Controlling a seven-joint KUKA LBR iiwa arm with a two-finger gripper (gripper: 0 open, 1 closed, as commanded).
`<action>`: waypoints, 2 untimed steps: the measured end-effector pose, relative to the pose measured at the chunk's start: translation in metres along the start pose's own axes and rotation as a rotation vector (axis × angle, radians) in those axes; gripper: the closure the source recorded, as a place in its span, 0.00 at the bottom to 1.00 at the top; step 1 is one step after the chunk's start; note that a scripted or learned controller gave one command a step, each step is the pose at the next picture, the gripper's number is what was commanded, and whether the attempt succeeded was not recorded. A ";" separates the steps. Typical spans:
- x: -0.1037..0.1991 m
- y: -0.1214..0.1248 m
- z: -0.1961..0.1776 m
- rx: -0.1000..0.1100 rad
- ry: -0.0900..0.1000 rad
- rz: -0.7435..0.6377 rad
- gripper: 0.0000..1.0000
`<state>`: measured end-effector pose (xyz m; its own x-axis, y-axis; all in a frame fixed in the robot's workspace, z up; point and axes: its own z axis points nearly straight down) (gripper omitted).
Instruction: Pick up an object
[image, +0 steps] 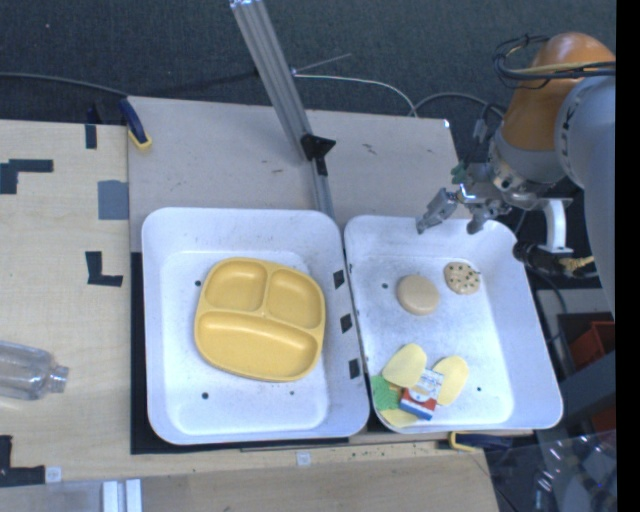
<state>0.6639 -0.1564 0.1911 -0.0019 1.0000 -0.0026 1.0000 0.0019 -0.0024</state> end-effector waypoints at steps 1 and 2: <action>0.031 -0.067 0.105 0.001 0.002 0.002 0.00; 0.083 -0.065 -0.003 -0.009 0.004 -0.004 0.00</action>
<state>0.5990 -0.0735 0.1936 -0.0062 1.0000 0.0011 1.0000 0.0062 0.0067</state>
